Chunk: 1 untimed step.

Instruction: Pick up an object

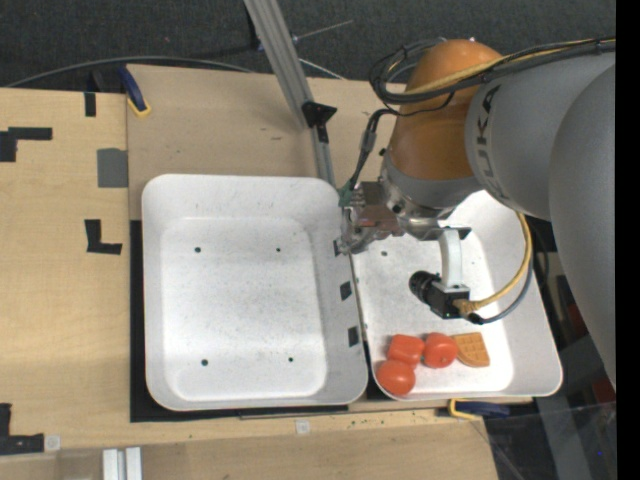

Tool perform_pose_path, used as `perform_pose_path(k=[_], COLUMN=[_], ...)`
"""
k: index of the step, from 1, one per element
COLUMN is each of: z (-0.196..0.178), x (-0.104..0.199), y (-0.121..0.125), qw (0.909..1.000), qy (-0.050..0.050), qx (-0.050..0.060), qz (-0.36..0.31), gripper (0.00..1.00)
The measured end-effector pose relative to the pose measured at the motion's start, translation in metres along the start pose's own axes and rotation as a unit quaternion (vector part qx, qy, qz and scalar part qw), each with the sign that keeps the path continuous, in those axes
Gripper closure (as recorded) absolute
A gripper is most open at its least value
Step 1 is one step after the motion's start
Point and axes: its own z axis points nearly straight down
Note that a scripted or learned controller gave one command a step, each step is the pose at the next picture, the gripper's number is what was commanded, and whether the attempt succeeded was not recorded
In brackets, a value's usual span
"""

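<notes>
Bench (230,118) under two white bins (240,288)

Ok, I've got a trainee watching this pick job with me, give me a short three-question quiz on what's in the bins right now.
1. True or false: the red pieces lie in the left bin.
2. How many red pieces sit beside the orange cracker-like piece?
3. Where is the arm's wrist: A) above the right bin's far end, B) above the left bin's near corner?

Key: 1. False, they lie in the right bin, at its near edge. 2. Three. 3. A.
</notes>
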Motion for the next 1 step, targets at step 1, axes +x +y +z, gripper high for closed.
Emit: perform_pose_path(k=[1], z=[0.0126], x=[0.053], y=[-0.007], qw=[1.0], qy=[-0.001], qx=[0.001], qz=[0.0], gripper=[1.0])
